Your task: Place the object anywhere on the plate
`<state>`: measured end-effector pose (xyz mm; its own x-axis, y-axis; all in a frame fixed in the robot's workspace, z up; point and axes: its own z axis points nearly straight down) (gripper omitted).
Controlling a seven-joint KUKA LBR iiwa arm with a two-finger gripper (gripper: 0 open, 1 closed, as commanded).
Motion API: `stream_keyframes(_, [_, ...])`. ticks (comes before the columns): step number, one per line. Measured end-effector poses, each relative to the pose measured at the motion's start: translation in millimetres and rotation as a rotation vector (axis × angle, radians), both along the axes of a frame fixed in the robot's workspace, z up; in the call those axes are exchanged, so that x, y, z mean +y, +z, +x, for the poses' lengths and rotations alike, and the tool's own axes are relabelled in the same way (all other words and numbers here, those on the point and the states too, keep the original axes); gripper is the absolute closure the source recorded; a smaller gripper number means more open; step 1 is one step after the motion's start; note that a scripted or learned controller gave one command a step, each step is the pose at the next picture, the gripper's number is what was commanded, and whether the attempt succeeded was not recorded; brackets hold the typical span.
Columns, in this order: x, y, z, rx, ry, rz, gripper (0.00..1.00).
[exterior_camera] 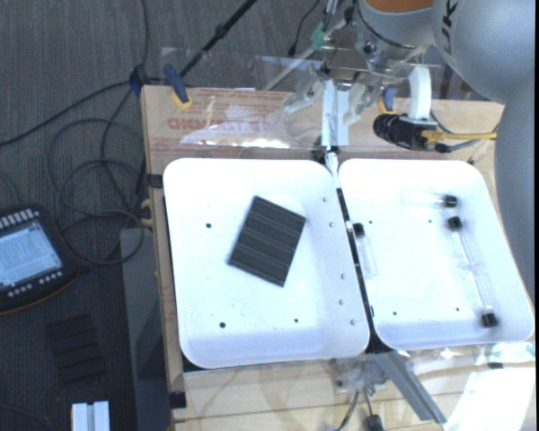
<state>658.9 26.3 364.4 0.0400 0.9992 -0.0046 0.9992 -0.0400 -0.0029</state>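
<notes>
A dark ribbed rectangular plate [268, 241] lies tilted in the middle of the left bin [198, 330]. In the right bin [413, 321], a long clear tube [468, 257] with black ends runs along the right side. A shorter clear piece with a black cap [448, 202] lies near the far right. Another small clear piece [361, 241] rests beside the divider. My gripper [330, 149] hangs above the far end of the divider between the bins, apart from every object, and I see nothing in it.
Crumpled clear plastic sheet [251, 115] covers the bench behind the bins. A handheld pendant [18, 257] lies on the floor to the left, with cables around it. The arm's grey body [503, 34] fills the upper right.
</notes>
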Motion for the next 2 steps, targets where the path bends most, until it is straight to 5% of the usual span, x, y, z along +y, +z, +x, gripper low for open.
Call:
stream_keyframes(1, [-18,-72,-15,0.000,0.115,0.002,0.00])
stream_keyframes(2, [16,-131,9,0.001,0.128,0.002,0.00])
